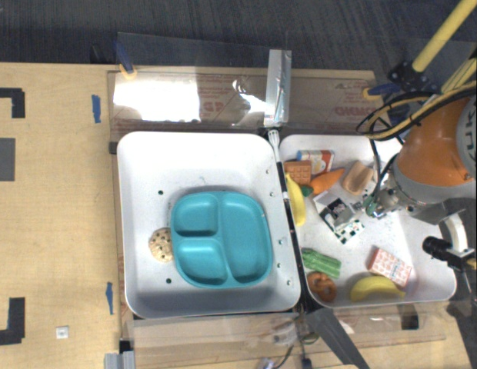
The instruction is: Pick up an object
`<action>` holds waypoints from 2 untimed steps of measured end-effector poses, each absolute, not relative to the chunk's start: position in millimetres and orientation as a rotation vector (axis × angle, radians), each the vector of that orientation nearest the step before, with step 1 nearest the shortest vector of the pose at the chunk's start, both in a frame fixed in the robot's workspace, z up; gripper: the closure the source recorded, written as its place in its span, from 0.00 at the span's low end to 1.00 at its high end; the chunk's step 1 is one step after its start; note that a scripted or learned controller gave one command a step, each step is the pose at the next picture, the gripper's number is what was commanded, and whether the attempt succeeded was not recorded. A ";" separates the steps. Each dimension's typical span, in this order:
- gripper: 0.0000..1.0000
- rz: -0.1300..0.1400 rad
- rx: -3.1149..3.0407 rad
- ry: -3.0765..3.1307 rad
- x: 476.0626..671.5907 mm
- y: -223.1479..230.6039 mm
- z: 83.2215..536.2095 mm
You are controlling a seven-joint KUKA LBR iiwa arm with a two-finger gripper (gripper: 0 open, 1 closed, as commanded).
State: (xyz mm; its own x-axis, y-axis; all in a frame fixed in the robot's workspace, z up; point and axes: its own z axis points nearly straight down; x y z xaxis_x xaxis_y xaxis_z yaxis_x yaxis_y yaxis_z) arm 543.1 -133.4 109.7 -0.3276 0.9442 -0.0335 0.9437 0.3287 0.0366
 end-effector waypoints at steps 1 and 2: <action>1.00 0.042 1.786 2.526 547.8 -125.5 124.4; 0.00 0.040 1.787 2.525 547.5 -126.4 124.5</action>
